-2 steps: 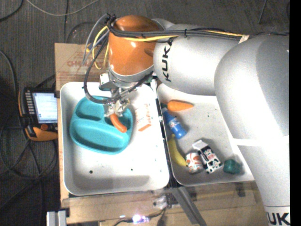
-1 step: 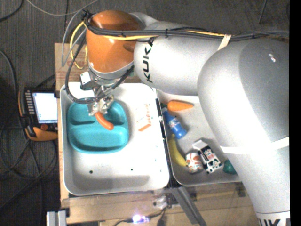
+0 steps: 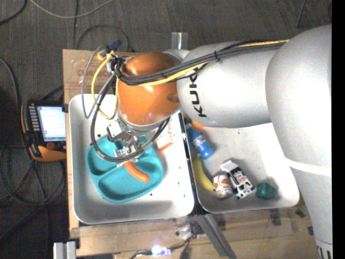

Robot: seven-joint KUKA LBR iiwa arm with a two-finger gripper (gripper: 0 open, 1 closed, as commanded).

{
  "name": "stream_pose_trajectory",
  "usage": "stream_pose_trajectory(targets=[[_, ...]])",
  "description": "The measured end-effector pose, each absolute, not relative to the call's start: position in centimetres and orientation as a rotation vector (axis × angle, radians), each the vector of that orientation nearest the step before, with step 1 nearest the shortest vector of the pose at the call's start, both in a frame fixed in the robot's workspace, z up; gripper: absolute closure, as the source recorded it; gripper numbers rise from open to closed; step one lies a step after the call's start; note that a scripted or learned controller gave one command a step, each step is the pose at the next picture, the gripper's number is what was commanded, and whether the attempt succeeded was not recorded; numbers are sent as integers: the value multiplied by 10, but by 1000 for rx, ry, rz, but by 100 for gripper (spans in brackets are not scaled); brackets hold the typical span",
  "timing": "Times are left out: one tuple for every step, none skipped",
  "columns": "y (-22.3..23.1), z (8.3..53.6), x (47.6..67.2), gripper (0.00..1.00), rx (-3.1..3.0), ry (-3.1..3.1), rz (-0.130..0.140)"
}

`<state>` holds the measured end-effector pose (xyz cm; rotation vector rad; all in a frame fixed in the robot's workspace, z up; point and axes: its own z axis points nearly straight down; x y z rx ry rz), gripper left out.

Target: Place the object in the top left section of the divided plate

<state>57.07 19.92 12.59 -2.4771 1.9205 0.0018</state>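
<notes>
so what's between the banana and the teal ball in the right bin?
In the camera view, a small can and a black-and-white carton lie between the banana and the teal ball.

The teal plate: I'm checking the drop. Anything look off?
The orange carrot-like piece lies slantwise across a divider ridge of the teal divided plate, below the gripper, not sitting cleanly within one section.

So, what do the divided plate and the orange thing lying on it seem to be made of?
The divided plate: likely moulded plastic, teal, smooth with a slight sheen. The orange thing: probably a plastic or rubber toy carrot, uniform colour, too small to confirm.
</notes>
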Motion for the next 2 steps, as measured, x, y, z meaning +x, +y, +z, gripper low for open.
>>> stream_pose_trajectory(targets=[[203, 110, 509, 100, -2512, 1886, 5], [205, 94, 591, 100, -2523, 1860, 4]])
